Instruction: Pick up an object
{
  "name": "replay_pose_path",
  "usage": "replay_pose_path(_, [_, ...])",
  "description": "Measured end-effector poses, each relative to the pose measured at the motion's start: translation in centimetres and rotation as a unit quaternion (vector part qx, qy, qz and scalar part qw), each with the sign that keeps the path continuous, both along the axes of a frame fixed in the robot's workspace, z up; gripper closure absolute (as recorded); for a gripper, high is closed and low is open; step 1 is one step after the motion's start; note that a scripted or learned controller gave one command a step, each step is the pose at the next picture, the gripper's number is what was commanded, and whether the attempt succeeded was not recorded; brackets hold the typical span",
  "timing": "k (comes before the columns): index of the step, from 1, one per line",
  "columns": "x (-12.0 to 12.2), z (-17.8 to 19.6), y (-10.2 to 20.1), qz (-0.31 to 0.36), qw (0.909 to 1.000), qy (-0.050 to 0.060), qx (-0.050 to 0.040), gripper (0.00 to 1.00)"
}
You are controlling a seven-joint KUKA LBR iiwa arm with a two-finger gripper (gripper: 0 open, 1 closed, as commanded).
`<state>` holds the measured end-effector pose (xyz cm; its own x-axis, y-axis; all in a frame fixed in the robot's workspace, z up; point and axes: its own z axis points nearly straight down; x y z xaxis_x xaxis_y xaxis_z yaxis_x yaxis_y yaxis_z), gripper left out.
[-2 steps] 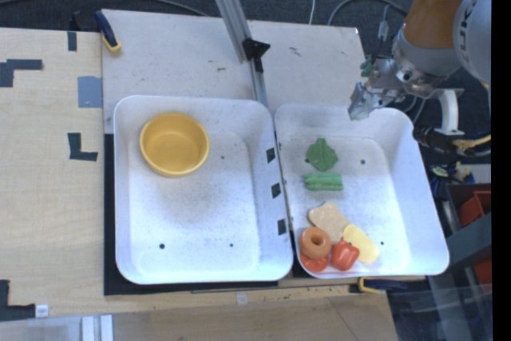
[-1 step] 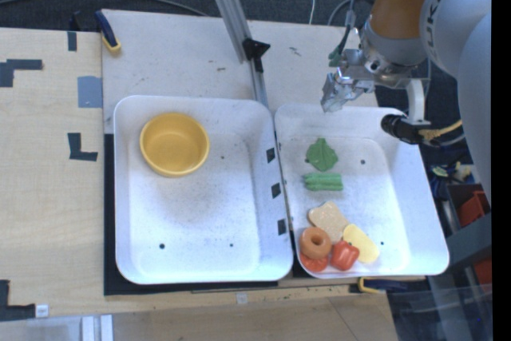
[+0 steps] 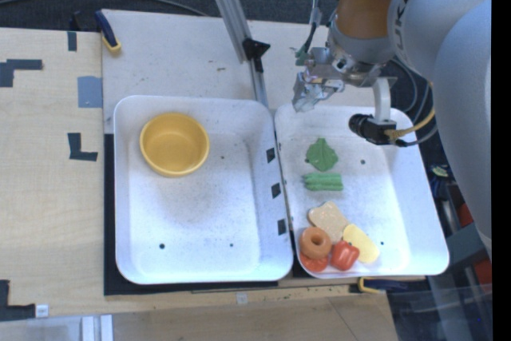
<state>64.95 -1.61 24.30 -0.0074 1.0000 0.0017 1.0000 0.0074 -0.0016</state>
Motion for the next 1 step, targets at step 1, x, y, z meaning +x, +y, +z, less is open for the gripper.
replay_pose_path(1, [0.72, 0.45, 4.93, 0.0, 1.0, -0.001, -0.0001, 1.0])
